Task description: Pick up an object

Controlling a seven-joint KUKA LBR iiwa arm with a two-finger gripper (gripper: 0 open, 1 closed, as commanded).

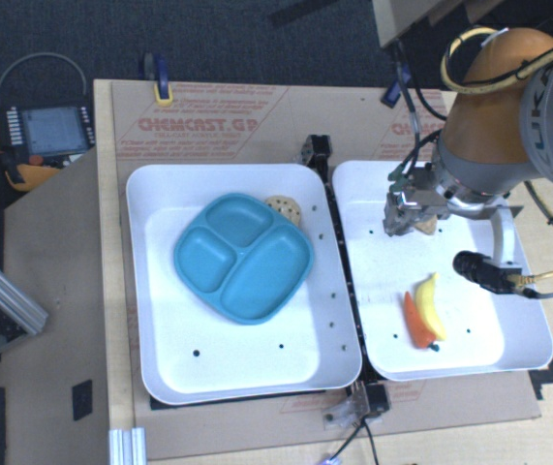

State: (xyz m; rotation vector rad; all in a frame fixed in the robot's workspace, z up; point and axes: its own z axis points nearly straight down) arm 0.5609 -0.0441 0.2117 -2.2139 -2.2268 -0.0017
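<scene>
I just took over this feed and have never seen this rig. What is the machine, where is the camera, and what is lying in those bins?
One camera looks down at a slant on a bench with two white bins. The grey and orange arm reaching in from the right is the robot; its end effector hangs low over the right bin, above a small tan object I cannot identify. Whether it holds anything is unclear. Nearer the camera in that bin lie a banana and a carrot, side by side. The left bin holds a blue divided plate, with a cookie peeking out behind it.
</scene>
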